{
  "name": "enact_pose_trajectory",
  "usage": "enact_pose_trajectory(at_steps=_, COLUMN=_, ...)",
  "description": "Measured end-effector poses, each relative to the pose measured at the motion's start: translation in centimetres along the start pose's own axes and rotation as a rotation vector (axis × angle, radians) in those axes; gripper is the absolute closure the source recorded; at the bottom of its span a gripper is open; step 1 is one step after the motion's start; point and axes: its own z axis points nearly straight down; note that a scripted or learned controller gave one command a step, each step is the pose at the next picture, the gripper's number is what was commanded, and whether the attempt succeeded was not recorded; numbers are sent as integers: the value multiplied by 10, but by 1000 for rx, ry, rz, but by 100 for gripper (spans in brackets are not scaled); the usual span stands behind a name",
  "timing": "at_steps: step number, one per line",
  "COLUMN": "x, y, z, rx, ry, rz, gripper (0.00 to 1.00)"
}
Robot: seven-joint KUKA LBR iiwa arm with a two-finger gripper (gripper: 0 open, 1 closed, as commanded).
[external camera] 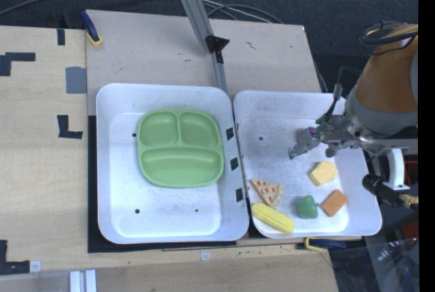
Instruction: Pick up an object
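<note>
Camera view has the hand low over the right bin, grip state unclear; yellow cheese block lies just beside it, so centre over it before descending

a divided plate lies in the left bin; toy foods cluster in the right bin's near right corner.
</note>
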Motion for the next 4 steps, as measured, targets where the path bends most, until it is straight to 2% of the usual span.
enact_pose_trajectory(at_steps=1, x=0, y=0, z=0, rx=0, ry=0, rz=0, gripper=0)
enact_pose_trajectory(at_steps=2, x=-5, y=0, z=45, rx=4, ry=-1, rz=2, gripper=0)
enact_pose_trajectory(at_steps=3, x=6, y=0, z=96, rx=6, ry=1, rz=0, gripper=0)
enact_pose_trajectory(at_steps=4, x=5, y=1, z=136, rx=-3, ry=-3, rz=2, gripper=0)
